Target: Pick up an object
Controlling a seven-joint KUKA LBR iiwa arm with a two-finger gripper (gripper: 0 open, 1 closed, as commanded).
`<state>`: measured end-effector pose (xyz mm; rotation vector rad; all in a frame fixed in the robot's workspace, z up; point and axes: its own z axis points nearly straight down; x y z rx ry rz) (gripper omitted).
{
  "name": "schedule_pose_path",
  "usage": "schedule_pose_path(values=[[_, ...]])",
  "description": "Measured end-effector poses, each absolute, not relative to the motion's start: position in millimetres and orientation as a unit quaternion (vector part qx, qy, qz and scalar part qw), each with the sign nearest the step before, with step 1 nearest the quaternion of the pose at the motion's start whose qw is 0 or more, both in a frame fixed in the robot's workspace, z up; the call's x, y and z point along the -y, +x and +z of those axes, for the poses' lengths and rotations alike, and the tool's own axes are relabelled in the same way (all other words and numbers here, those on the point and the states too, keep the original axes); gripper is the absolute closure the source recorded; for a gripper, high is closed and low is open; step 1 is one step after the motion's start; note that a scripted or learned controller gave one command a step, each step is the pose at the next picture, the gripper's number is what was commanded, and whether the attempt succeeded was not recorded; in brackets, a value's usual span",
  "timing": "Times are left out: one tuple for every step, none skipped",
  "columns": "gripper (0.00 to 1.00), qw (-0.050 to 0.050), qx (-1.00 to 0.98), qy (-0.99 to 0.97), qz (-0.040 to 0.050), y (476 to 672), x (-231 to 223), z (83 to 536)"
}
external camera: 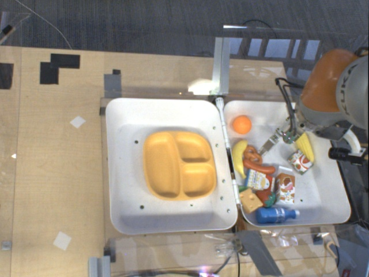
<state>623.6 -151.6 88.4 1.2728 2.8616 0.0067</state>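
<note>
Overhead view of the wooden surface (52, 172) with two shallow white bins side by side. The left bin (124, 172), centre of frame, holds a yellow divided tray (179, 164). The right bin (328, 201), at right of frame, holds the candidate objects: an orange ball (242, 124) at its upper left; a banana (239, 156) along its left wall; a red sausage-like item (258, 163) just beside the banana; two small printed cartons (258, 180) (286, 188) below it; a tan cracker-like piece (250, 200); a blue bottle (275, 214) lying on its side at the bottom; and a yellow corn cob (305, 145) with a red-and-white can (301, 162) touching it at the right. The arm (337, 94) enters from the upper right. The end effector (283, 136) hangs low over the right bin's upper middle, just left of the corn cob; its opening cannot be told, and no object is visibly between its fingers.
</note>
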Motion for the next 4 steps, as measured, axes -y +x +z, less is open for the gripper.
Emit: schedule_pose_path(values=[[0.00, 0.004, -0.855, 0.518, 0.0019, 654.8, 131, 87], [0.00, 0.004, -0.779, 0.627, 0.0029, 622.0, 114, 88], [0.00, 0.005, -0.664, 0.747, 0.0040, 593.0, 116, 89], [0.00, 0.002, -0.523, 0.853, 0.0043, 590.4, 166, 89]])
